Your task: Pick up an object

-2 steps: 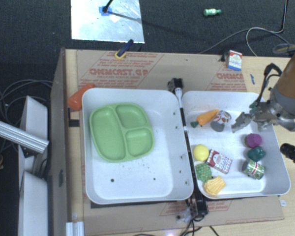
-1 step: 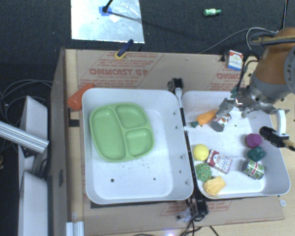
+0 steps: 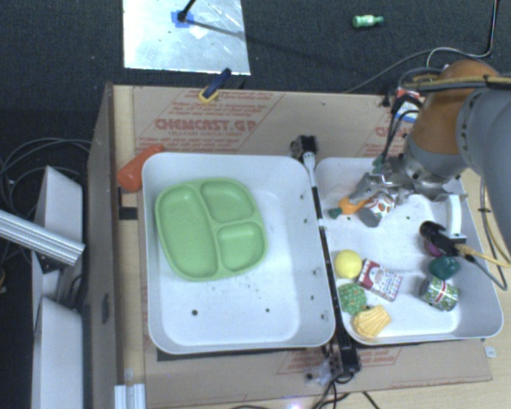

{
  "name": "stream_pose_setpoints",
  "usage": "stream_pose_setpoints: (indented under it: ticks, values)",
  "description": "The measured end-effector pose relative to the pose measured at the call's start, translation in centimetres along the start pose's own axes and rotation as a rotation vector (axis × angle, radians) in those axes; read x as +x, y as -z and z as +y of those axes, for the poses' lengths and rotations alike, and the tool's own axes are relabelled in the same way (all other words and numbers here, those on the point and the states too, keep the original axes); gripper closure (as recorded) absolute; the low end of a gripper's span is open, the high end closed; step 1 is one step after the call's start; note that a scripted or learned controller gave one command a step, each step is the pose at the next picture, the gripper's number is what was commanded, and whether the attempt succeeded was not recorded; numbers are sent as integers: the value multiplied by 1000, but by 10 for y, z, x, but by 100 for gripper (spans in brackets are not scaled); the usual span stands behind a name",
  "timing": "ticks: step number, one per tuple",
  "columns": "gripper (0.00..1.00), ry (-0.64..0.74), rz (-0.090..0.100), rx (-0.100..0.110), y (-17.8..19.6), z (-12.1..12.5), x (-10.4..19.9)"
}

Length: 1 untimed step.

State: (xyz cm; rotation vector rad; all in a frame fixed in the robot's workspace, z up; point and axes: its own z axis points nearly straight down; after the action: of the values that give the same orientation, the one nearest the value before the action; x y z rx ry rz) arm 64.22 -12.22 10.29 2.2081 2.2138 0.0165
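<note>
My gripper (image 3: pixel 376 198) is low over the far left part of the right bin (image 3: pixel 481 313), reaching in from the right. An orange carrot-like piece (image 3: pixel 354 204) lies just to its left. A small red-and-white thing (image 3: pixel 384 203) and a grey piece (image 3: pixel 370 216) sit right at the gripper's tip, partly hidden by it. Nearer the front lie a yellow ball (image 3: pixel 347 263), a red-and-white packet (image 3: pixel 381 280), a green leafy piece (image 3: pixel 353 297), a yellow corn cob (image 3: pixel 371 320), a dark teal thing (image 3: pixel 444 267) and a small can (image 3: pixel 440 293).
The left bin (image 3: pixel 179 331) holds a green divided plate (image 3: pixel 210 227). An orange thing (image 3: pixel 130 170) lies outside that bin's far left corner. A blue-and-yellow clip (image 3: pixel 215 85) rests at the bench's back edge. A green bottle (image 3: pixel 368 21) lies on the floor.
</note>
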Motion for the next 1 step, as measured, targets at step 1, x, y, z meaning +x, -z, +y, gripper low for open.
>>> stream_pose_setpoints:
  ticks: [1]
  values:
    - [0, 2, 3, 13, -17, 18, 34]
